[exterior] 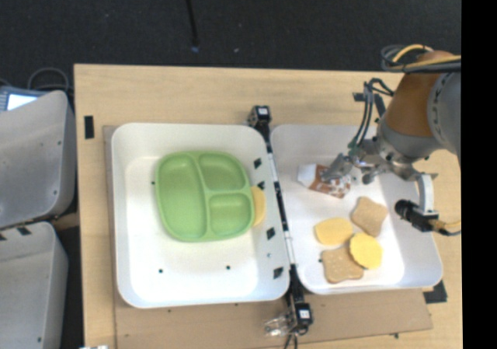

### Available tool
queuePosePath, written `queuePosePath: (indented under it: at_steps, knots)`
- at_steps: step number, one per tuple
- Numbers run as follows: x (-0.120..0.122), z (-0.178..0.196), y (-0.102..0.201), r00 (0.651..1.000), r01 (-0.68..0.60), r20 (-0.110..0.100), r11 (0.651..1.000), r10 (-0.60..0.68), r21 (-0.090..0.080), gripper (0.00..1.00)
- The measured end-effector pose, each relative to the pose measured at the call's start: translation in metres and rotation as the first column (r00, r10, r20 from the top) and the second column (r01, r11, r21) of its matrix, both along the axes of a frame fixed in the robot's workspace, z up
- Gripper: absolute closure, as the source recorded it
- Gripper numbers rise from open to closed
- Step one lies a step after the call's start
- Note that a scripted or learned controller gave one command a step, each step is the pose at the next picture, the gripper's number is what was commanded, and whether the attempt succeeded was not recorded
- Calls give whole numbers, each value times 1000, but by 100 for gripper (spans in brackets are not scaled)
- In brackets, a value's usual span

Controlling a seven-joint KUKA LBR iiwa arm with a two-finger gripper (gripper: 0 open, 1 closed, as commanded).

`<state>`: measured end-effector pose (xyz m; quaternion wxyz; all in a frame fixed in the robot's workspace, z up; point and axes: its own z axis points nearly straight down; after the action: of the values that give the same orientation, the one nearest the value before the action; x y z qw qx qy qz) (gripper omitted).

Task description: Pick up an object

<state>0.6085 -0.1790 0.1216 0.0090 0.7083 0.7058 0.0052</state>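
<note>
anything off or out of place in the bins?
One thing: a yellow piece in the left bin sits wedged under the right edge of the green divided tray, mostly hidden. The other food pieces lie loose in the right bin.

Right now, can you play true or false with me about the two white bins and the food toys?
1. The green divided plastic tray lies in the left white bin. True.
2. The right white bin holds two round yellow pieces. True.
3. The green tray has five compartments. False: it has three.
4. The grey arm's gripper is over the left bin. False: it is over the right bin, by a small red-and-white packet.
5. Two tan bread-like pieces lie in the left bin. False: they lie in the right bin.
</note>
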Motion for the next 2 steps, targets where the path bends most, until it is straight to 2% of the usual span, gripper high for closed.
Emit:
queuePosePath:
  at_steps: [1, 2]
  knots:
    - [2, 12, -2, 1000, 2, 8, 1000, -2, -2, 100]
    - [5, 77, -4, 1000, -5, -11, 1000, 5, 2, 100]
